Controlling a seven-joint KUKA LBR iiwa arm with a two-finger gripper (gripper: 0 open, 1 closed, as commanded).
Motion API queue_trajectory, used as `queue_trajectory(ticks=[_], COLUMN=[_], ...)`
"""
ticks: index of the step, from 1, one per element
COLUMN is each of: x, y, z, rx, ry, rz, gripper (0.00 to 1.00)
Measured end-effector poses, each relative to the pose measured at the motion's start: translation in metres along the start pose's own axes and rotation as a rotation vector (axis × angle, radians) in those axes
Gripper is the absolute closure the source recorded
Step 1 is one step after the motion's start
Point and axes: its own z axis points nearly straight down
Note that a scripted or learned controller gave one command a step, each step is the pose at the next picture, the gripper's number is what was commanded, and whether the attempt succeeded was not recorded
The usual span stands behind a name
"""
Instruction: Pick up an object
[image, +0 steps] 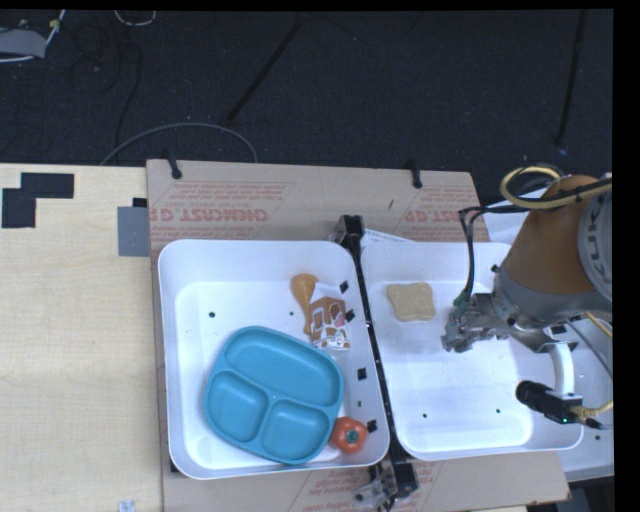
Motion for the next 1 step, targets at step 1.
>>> queue_trajectory(ticks=[1], x=[-0.0094], y=[0.0028], z=[-0.0594], rx=[-0.002], ry=[-0.001], rz=[-0.005], gripper=[1.00])
